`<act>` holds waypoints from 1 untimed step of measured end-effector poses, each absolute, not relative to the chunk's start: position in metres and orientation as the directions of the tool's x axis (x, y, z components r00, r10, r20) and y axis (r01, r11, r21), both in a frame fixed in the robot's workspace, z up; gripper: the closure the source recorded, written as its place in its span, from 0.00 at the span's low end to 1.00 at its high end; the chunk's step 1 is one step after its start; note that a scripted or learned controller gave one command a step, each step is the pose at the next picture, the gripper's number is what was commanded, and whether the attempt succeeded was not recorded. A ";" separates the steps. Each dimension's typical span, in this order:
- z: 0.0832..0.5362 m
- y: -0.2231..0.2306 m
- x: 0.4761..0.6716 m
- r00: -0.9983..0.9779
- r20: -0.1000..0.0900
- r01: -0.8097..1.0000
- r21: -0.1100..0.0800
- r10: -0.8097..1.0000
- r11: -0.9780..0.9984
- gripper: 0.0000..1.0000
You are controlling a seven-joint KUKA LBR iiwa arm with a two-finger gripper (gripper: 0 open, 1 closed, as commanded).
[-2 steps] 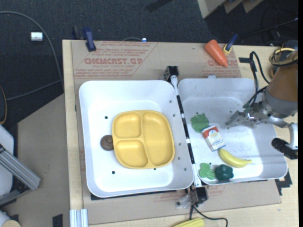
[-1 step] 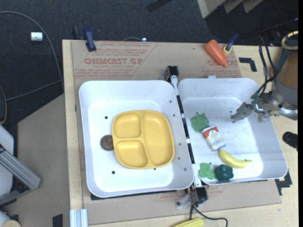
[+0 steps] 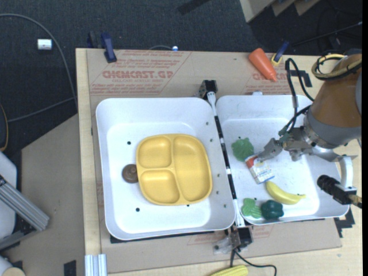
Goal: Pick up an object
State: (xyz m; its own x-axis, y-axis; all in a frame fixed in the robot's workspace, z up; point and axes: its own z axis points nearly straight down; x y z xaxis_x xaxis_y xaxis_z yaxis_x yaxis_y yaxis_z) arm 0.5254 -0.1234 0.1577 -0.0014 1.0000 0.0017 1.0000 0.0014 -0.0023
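from above, my gripper [image 3: 268,152] is low in the right bin [image 3: 259,105], tips just over the small red-and-white packet [image 3: 260,169], and i can't tell their spread; banana [image 3: 283,193] just below it, green lump [image 3: 242,148] to its left, yellow divided plate [image 3: 173,169] in the left bin [image 3: 115,119]

Arm reaching in from the right

The grey arm [image 3: 336,111], orange-banded above the wrist, stretches leftward and low, its pincer [image 3: 263,155] pointing left and slightly near, tips down by the surface.
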 end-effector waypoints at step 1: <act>0.084 -0.134 0.479 0.001 0.000 1.000 -0.001 1.000 -0.001 0.00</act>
